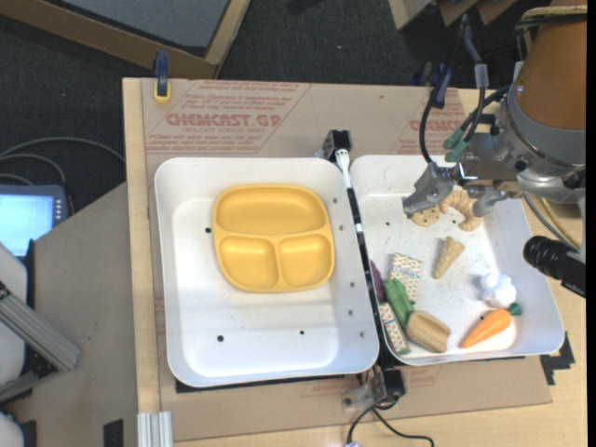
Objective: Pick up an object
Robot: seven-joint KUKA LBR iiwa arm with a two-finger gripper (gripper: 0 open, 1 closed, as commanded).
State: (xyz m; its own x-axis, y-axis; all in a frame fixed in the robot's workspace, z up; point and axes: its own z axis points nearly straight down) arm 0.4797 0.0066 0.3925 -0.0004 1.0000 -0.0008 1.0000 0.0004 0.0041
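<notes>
Nearest, an orange toy carrot (486, 327) lies in the right white bin (545, 296). At its far end, the grey gripper (445, 199) hovers over tan biscuit-like pieces (455, 206), apparently mid-descent; its grip state is unclear. Next: close, lift.

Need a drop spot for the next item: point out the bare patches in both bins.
Left bin: bare floor along its near edge below the yellow divided plate, plus a strip at the plate's left. Right bin: small gap mid-floor between cone and carrot. Crowded under the gripper and along the near-left corner.
</notes>
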